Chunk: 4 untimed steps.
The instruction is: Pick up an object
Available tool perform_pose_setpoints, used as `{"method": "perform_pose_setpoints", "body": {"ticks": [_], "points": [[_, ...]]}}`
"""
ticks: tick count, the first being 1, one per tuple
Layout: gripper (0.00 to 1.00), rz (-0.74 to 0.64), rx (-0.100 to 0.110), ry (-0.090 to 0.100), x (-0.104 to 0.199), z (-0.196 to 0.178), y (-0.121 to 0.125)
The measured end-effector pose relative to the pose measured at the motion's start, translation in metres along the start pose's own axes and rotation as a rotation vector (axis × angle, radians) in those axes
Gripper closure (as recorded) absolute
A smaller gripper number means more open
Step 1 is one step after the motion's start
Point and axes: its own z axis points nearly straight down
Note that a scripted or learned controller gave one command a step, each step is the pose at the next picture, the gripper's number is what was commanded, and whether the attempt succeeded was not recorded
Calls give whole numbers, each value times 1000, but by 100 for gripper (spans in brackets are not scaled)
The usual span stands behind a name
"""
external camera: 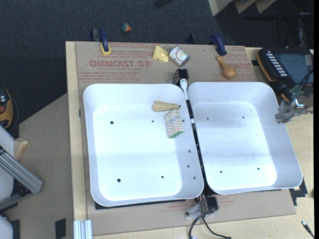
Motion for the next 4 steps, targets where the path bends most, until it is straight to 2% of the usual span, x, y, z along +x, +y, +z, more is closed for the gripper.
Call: {"method": "perform_pose_setpoints", "body": {"ticks": [1, 2, 3, 4], "points": [[100, 0, -32, -11, 0, -143, -50], [100, -1, 0, 1, 29, 9, -49], [100, -6, -37, -10, 56, -158, -9], [100, 8, -20, -10, -26, -164, -39]]}}
